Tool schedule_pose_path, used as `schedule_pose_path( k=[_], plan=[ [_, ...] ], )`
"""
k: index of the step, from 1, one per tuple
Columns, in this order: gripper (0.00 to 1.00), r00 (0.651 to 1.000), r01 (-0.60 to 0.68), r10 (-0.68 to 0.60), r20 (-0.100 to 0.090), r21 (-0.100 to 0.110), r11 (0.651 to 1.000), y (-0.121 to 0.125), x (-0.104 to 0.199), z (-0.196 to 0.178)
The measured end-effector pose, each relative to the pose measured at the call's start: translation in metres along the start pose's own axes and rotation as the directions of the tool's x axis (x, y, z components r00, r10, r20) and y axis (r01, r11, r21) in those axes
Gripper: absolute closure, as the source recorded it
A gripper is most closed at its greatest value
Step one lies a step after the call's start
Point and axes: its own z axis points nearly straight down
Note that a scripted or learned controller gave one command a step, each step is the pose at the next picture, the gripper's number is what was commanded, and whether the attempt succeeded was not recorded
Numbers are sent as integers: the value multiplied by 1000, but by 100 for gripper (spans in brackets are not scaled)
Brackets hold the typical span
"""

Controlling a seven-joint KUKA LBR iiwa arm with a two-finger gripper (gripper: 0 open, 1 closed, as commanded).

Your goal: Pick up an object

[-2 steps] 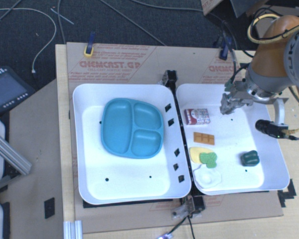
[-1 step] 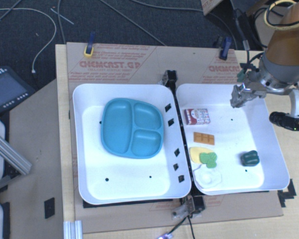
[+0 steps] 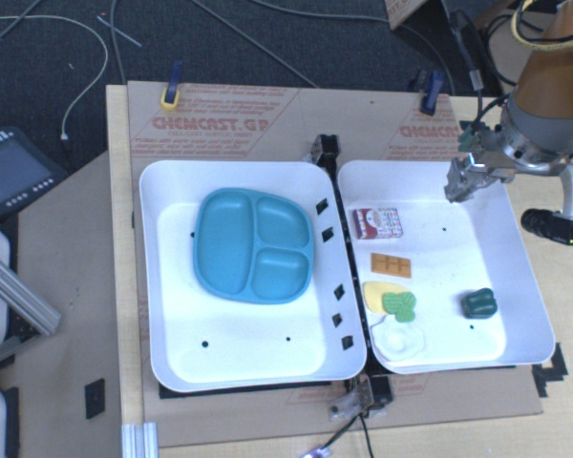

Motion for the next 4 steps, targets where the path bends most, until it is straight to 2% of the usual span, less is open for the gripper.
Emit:
schedule_pose_path(
  k=[1,3,4],
  plan=[
    [100,1000,5,-5,-3,7,1000,-14,62,3],
    [100,1000,4,-4,-4,8,1000,-40,147,8],
    [100,1000,5,-4,-3,8,1000,-54,199,18]
  ],
)
